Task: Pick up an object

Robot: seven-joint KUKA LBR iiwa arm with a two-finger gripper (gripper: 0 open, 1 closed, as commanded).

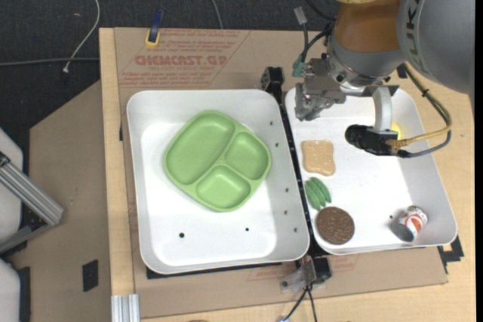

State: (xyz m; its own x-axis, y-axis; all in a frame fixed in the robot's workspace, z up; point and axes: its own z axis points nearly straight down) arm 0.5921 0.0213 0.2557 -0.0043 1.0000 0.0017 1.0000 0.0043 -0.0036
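— Nearest us, the left bin holds just the green divided plate; moving right, the slice of toast, green leaf piece and brown cookie crowd the right bin's left wall.

— That wall could foul a finger, I think. The small can sits apart, with more room.

— The jaws hang over the bin's upper left corner, above the toast, gripping nothing; spread or closed, I can't tell.
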